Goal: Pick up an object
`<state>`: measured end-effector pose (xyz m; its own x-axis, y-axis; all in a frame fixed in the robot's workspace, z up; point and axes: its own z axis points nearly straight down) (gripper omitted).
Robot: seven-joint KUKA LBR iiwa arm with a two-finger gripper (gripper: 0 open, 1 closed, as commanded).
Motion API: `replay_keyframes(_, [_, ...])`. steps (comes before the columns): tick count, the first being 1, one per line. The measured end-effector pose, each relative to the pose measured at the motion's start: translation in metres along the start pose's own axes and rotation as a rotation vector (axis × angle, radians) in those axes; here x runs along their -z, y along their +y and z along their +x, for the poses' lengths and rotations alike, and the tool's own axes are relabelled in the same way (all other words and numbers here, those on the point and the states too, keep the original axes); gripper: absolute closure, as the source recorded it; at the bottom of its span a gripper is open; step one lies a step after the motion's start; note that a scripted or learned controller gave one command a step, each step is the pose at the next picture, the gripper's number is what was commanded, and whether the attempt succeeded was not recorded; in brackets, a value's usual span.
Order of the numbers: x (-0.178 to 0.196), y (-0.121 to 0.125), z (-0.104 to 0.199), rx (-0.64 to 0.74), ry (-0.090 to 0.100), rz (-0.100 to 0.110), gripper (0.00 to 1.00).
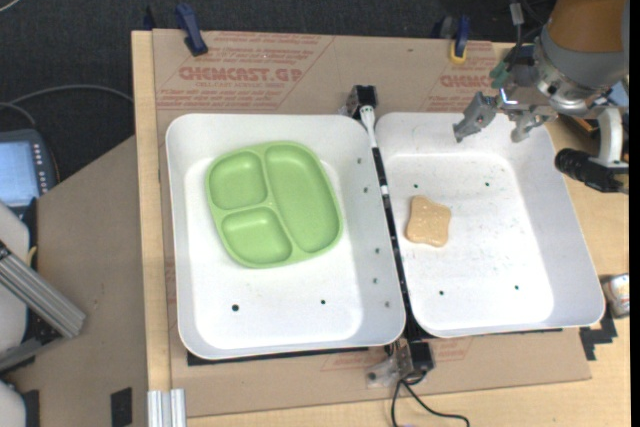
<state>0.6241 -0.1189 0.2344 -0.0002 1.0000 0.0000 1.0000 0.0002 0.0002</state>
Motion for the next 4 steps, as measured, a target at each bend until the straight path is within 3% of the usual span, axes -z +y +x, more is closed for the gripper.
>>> replay_keyframes(1, [-0.116,-0.054,0.022,-0.001,0.004,0.016,0.0])
replay_keyframes(2, [-0.149,-0.061,0.028,-0.003,0.001,-0.005,0.0])
replay_keyframes(3, [-0.136,-0.059,0.027,-0.003,-0.002,-0.011,1.0])
replay_keyframes(4, [-0.045,-0.113,0.129,0.01,0.004,-0.004,1.0])
